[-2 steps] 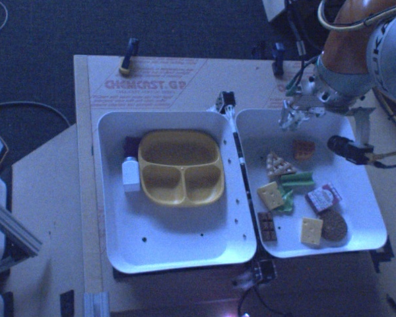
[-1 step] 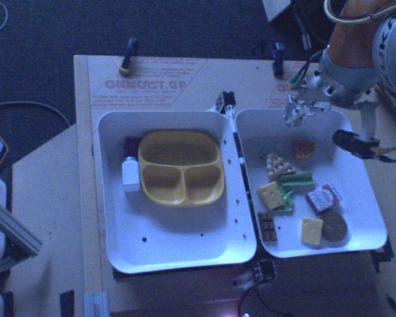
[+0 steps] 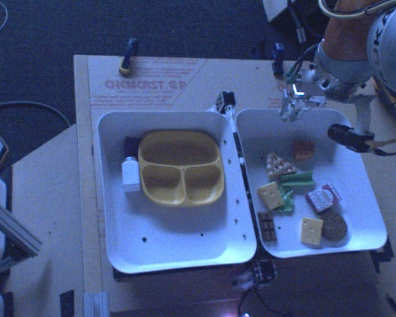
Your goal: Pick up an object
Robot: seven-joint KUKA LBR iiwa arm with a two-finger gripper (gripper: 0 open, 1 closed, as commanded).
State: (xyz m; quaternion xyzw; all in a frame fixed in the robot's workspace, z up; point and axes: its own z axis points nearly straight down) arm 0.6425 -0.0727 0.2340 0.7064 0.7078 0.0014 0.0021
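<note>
My gripper (image 3: 294, 109) hangs over the far rim of the right bin (image 3: 373, 203), open, with nothing between its fingers. Below and in front of it, several toy foods lie in that bin. An orange piece (image 3: 303, 149) is nearest, then a pizza slice (image 3: 277, 164) and a green bean pod (image 3: 297, 179). Further forward lie a cheese wedge (image 3: 270, 195), a red-and-purple block (image 3: 321, 199), a chocolate bar (image 3: 267, 225), a cheese slice (image 3: 311, 231) and a brown cookie (image 3: 334, 227).
The left bin (image 3: 112, 230) holds a yellow divided plate (image 3: 181, 175), a white bottle (image 3: 131, 173) and a dark item (image 3: 132, 144) behind the bottle. A black cylinder (image 3: 346, 136) on the arm juts over the right bin's far right. Clamps sit on the bench's far edge.
</note>
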